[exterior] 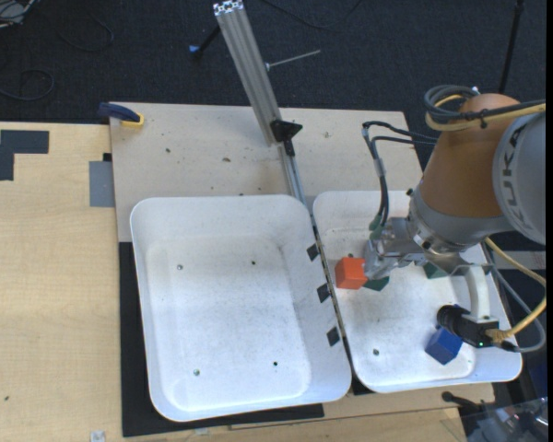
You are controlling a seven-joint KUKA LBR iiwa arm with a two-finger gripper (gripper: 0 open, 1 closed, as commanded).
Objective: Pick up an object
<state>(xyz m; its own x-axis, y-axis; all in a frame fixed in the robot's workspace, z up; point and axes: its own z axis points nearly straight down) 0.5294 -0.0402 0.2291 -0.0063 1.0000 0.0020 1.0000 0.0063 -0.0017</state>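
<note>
Gripper (382,261) is seen low in the right bin (498,371), just beside an orange cube (350,273); whether it is released or clenched cannot be told, nor whether the cube is touched. One orange cube, one blue block (442,346) and two dark green scraps (378,284) are counted. All are contained in the right bin, which is set beside the left bin (221,357)

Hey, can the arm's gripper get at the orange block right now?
Probably yes: the gripper is right beside the orange block and nothing covers it, though the bin wall crowds its far side.
</note>
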